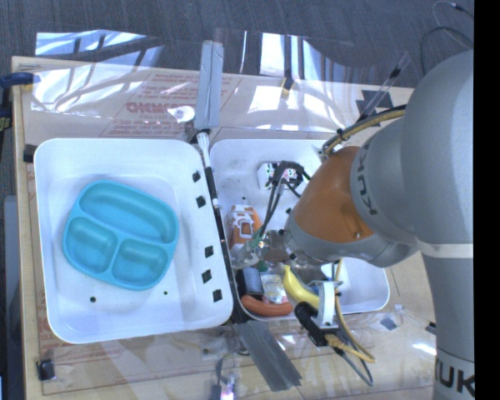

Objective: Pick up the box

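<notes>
The arm (375, 198) reaches in from the right and hangs low over the right bin (233, 161), its orange band and wrist covering most of what lies there. The gripper (262, 252) sits down among the clutter at the bin's left side, and I cannot tell how it is set or whether it has anything. The box (244, 222) looks to be the small orange-and-white carton lying near the bin's left wall, just beside the gripper and partly hidden by cables. I'd guess it is light, thin card: stiff across its flat faces, easy to crush at the corners, and probably a little slick if printed glossy. Taking it across its narrow width, on two opposite flat sides, seems the safest hold. A banana (296, 288) and a reddish rounded thing (267, 309) crowd the bin's near end, so a grab could catch a neighbour instead. The left bin (50, 248) holds a blue divided tray (121, 234), well apart from all this.
</notes>
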Robot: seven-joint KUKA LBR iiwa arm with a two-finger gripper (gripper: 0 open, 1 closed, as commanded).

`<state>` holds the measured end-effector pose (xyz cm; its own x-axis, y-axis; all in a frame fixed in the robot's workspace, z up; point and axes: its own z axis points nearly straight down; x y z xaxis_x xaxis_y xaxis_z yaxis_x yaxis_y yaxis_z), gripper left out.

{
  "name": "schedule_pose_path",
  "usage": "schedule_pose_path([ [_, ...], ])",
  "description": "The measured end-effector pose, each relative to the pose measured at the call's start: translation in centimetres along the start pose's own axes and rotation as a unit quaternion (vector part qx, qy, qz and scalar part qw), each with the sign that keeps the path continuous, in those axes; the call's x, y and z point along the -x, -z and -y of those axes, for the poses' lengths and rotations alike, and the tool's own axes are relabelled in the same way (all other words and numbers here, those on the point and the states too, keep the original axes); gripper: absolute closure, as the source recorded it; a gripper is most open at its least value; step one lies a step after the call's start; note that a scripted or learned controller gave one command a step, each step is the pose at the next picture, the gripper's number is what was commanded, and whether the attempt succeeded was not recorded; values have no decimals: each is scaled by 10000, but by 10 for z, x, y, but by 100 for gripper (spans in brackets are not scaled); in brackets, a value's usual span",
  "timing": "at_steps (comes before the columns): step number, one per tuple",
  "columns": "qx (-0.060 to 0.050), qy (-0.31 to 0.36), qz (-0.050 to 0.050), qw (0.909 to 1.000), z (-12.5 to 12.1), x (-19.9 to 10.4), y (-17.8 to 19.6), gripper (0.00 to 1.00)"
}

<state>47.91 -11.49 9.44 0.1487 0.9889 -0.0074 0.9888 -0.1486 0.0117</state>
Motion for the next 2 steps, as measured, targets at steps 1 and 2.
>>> schedule_pose_path([
  [1,0,0,0,10000,0,0,0,0],
  [2,-27,-1006,-6,9949,2,-4,-2,0],
])
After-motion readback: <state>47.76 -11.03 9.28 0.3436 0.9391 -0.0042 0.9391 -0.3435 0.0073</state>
